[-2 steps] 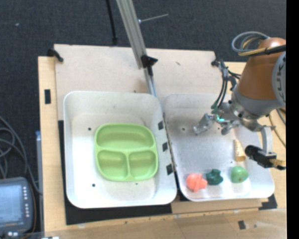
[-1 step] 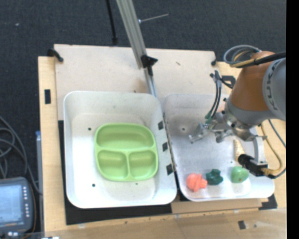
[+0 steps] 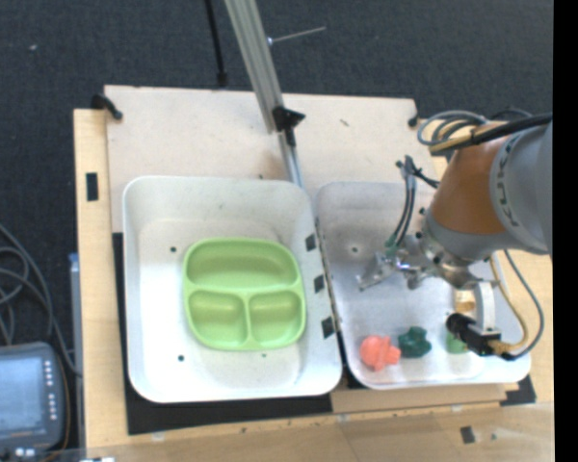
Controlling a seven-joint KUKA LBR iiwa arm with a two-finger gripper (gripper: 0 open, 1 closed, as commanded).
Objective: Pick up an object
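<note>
Arm comes in from the right w/ the tool low over the right bin, roughly mid-bin. Can't tell if it is spread or pressed together; too small and blurred. Nothing visible pinched in it.

Pickable things sit along the near edge of that bin: orange toy, dark green toy just beside it, and a small light green piece partly behind the arm's hardware.

Risks, as I judge them: the toys lie close to the bin wall, so a descent there could clip the rim or push one into the corner. Orange and dark green nearly touch, so it may nudge both and grab neither. Small rounded shapes could squirt out.

Count: 2 white bins, 1 green divided plate in the left bin, 3 small things in the right bin.
</note>
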